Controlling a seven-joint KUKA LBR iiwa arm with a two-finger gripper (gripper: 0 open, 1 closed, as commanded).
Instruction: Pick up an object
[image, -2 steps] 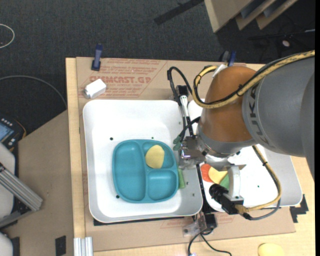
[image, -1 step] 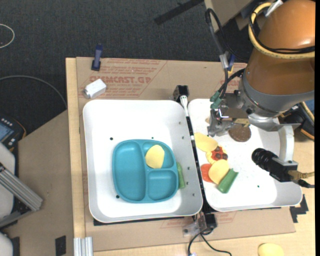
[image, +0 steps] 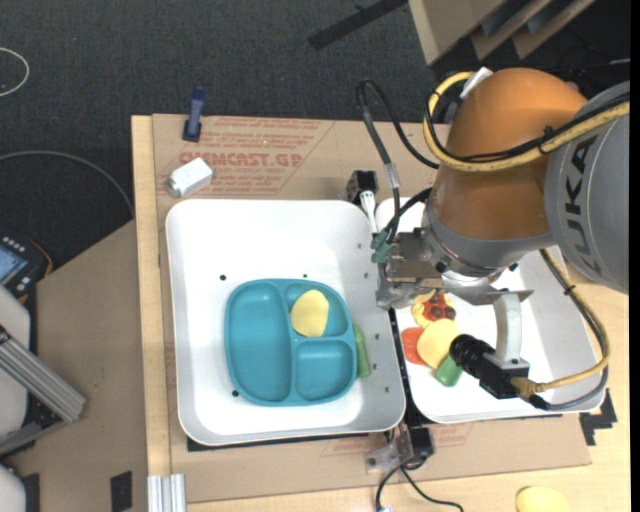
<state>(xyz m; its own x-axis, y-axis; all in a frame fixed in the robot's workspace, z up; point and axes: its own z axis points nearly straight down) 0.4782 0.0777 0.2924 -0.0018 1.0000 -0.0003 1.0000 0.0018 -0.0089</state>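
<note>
Arm low over the right bin's left edge, reaching for the toy food heaped there.

Camera view: the gripper (image: 432, 300) hangs above the right bin (image: 560, 385), over a cluster at its left edge: a yellow piece (image: 436, 345), a red piece (image: 411, 345) and a green piece (image: 447, 374); whether the gripper is released or clenched, I cannot tell, since the wrist hides it. The left bin (image: 200, 250) carries a teal divided plate (image: 262, 340) with a yellow lemon-like piece (image: 310, 313) in its upper-right compartment. Best to centre on one piece and descend straight, clear of the bin wall. The green piece's long axis seems to run diagonally; the others are too hidden to judge.
</note>
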